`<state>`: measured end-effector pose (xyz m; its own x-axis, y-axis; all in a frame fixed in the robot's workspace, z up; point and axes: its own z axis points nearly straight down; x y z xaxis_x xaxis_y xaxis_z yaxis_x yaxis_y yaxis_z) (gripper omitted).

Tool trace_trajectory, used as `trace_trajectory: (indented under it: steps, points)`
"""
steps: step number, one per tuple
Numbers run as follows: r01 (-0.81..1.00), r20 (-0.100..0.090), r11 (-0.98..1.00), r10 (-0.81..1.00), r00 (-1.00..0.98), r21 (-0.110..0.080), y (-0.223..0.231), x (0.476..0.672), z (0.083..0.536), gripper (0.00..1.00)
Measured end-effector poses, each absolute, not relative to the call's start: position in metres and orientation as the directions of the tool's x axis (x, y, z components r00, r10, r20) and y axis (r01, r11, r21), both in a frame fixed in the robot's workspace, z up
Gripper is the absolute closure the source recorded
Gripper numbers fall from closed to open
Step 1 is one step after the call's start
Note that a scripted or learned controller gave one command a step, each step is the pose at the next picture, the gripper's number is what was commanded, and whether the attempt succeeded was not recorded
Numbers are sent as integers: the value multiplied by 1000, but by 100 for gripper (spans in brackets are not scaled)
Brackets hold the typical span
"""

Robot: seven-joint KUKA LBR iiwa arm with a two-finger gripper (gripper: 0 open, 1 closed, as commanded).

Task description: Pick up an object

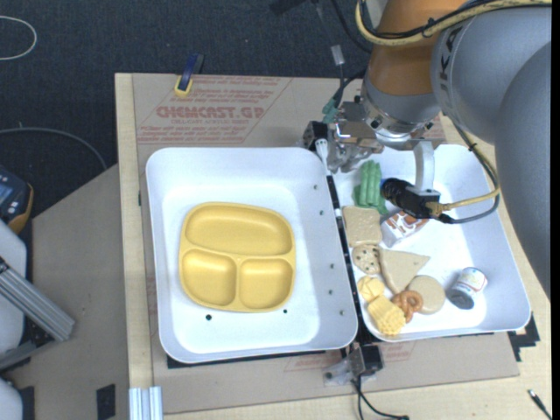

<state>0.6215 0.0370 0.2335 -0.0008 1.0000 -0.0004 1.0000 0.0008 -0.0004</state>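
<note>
Two white bins sit side by side on the surface (219, 116), sharing a rim down the middle. Left bin (166, 182): a yellow divided tray (236, 254) lies near its centre, with bare white floor between it and all four walls.

Right bin (499, 269): the objects crowd the side by the shared rim. From far edge toward near edge: green ridged piece (371, 184), tan square slab (360, 224), spotted round cookie (365, 256), pale wedge (404, 265), yellow corn piece (382, 307), small pretzel (408, 302), beige round disc (427, 290). A small can (466, 288) lies apart, toward the bin's right wall. A red-and-white item (402, 226) sits partly under a black fitting with a yellow cable.

Gripper (343, 151) hangs over the far corner of the right bin at the shared rim, just beside the green piece. Cannot tell whether the fingers are apart or together; nothing is seen between them. Arm body covers the bin's far right corner. Bare floor runs along the right bin's right side.
</note>
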Motion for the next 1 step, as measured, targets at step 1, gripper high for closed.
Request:
trace_trajectory:
  steps: [1]
  points:
    - [1000,-1,0,1000,0,-3,39,617,231,100]
